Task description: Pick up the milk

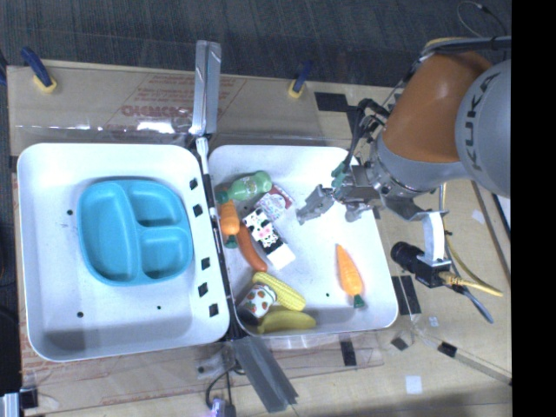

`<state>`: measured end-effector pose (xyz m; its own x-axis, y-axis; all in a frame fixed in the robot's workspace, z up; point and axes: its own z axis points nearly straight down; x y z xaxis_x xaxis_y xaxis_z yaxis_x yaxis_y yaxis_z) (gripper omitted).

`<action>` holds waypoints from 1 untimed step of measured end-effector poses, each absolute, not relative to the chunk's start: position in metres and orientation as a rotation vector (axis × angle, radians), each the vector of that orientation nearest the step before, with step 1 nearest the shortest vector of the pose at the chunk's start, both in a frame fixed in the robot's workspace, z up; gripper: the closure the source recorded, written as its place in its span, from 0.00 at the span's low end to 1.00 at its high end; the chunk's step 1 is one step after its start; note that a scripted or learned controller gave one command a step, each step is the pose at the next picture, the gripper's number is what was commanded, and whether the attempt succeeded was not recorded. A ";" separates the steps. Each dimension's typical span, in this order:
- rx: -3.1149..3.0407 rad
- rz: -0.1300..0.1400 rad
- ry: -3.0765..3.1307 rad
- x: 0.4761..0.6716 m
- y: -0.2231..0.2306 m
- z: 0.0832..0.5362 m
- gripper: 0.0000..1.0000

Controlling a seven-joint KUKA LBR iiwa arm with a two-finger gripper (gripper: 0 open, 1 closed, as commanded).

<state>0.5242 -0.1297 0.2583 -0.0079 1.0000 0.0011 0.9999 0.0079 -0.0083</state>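
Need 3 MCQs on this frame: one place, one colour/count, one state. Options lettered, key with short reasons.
1. Where does the milk carton lie?
A. in the left bin, on the tray
B. in the right bin, among the toy food
C. on the bench outside both bins

2. What colour is the divided tray in the left bin?
A. blue
B. red
C. green

3. How does the claw stand to the milk carton?
A. lifting it clear of the bin
B. pressing it against the tray
C. apart from it, over the right bin

Key: 1 B, the cow-patterned carton sits beside the carrot and corn. 2 A, the tray is light blue. 3 C, white floor separates claw and carton.
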 end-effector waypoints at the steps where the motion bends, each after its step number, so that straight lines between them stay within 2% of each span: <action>1: -2.346 -0.005 -2.091 0.554 -0.099 0.095 0.00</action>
